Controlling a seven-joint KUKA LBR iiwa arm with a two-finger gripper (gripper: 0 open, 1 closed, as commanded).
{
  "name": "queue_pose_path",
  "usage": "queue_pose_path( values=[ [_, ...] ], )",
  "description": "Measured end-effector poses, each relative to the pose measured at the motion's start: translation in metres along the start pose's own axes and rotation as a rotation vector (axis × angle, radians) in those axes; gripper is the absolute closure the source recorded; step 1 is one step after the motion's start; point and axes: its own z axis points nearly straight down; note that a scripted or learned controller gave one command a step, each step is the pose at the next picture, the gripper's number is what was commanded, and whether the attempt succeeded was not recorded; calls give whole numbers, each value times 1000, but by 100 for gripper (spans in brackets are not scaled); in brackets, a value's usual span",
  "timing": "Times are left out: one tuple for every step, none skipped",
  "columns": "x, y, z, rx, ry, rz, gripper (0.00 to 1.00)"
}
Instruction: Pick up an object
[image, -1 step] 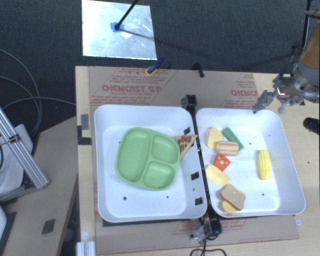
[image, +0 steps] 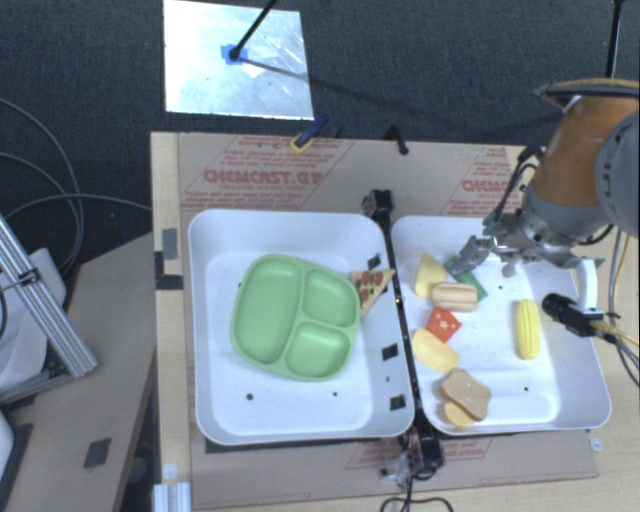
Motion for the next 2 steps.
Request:
queue_pose_path(
  values=[
    [47, -29, 51, -5, -2, 1, 0],
    [41, 8, 78, -14, -6, 3, 0]
  ],
)
